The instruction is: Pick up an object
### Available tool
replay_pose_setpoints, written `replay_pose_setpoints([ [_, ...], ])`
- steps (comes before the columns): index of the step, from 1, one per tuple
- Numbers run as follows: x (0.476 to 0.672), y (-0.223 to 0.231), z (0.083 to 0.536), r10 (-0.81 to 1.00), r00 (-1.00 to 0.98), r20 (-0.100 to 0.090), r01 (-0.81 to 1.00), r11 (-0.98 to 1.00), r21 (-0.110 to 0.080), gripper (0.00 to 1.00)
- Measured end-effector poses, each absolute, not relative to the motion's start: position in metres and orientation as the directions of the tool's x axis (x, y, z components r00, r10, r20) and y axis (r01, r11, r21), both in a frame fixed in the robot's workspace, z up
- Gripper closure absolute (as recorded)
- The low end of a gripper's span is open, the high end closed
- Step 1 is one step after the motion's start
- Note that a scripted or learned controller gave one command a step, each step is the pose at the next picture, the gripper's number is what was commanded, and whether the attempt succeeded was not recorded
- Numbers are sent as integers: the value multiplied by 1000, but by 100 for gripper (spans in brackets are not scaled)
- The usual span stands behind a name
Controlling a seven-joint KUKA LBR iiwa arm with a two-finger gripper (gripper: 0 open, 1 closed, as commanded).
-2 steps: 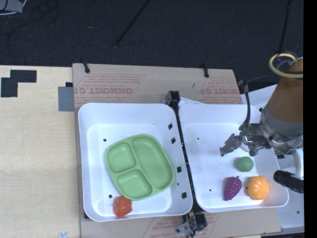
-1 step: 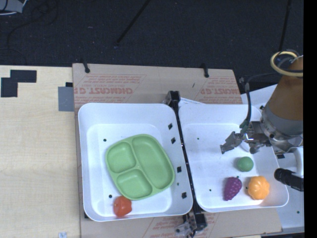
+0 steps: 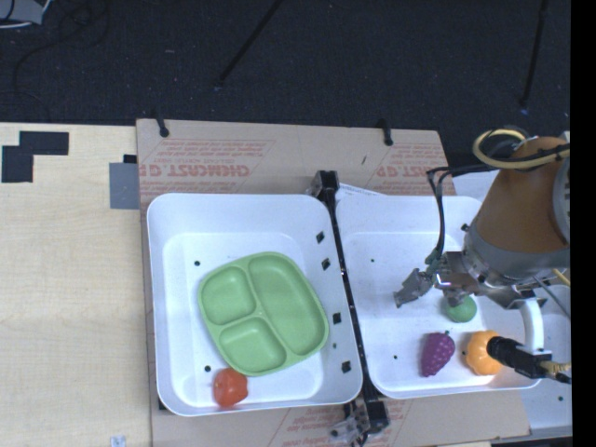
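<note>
The gripper (image 3: pixel 453 291) hung low inside the right bin (image 3: pixel 391 250), directly over a small green object (image 3: pixel 460 310) and touching or nearly touching its top. Whether it was open or closed could not be told from this slant. Just beside the green object, toward the bin's near wall, lay a purple grape bunch (image 3: pixel 437 353) and an orange fruit (image 3: pixel 482 352). The step in hand looked like the descent onto the green object, with no grasp confirmed. The next move probably called for closing squarely around it and lifting straight up, clear of the grapes.
</note>
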State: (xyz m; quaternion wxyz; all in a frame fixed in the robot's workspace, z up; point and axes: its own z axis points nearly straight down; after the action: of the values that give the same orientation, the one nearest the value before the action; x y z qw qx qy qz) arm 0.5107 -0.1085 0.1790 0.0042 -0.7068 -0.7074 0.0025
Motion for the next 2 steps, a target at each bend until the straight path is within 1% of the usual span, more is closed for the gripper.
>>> replay_pose_setpoints([
  [1, 517, -104, 132, 1000, 0, 2, 1000, 0, -8, 0],
  [2, 516, -103, 86, 1000, 1, 1, 1000, -1, -4, 0],
])
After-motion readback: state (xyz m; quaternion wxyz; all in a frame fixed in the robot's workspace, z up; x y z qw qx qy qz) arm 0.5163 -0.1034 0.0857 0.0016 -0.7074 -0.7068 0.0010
